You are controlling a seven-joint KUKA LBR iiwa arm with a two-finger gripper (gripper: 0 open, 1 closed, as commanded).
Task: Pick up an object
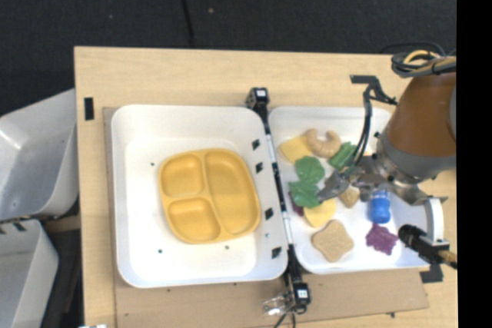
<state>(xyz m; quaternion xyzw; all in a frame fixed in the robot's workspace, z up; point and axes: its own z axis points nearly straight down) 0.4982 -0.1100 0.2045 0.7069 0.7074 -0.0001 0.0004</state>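
Low, jaws beside green toy (307, 179)

Wooden bench (177, 73), two white bins (138, 257)

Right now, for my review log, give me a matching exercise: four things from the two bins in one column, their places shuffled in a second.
Things:
1. yellow three-compartment plastic tray
2. purple toy piece
3. tan bread-slice toy
4. beige curled cashew-shaped toy

Places:
A. right bin, far side
B. left bin, middle
C. right bin, near edge, left of the purple piece
D. right bin, near right corner

Pairs: 1-B, 2-D, 3-C, 4-A
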